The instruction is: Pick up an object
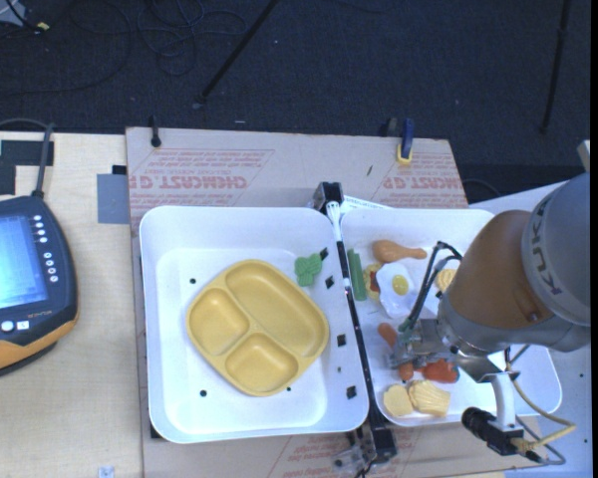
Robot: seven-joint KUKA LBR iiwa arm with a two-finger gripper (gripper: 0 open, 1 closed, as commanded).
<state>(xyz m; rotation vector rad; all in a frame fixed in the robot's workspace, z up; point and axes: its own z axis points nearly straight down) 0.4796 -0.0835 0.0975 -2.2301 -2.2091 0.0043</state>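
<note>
The grey arm (523, 277), orange-banded, looms over the right bin (548, 391), its claw (416, 347) lowered among toy foods; whether the claw is open or grasping anything cannot be told. A red piece (441, 371) lies just beside it, a fried egg (396, 287) above, yellow pieces (417, 399) below, a yellow divided plate (257, 325) well left.

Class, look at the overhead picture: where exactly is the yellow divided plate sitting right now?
The yellow divided plate lies in the left white bin, roughly in its middle, with a small green piece just beyond its upper right edge.
</note>
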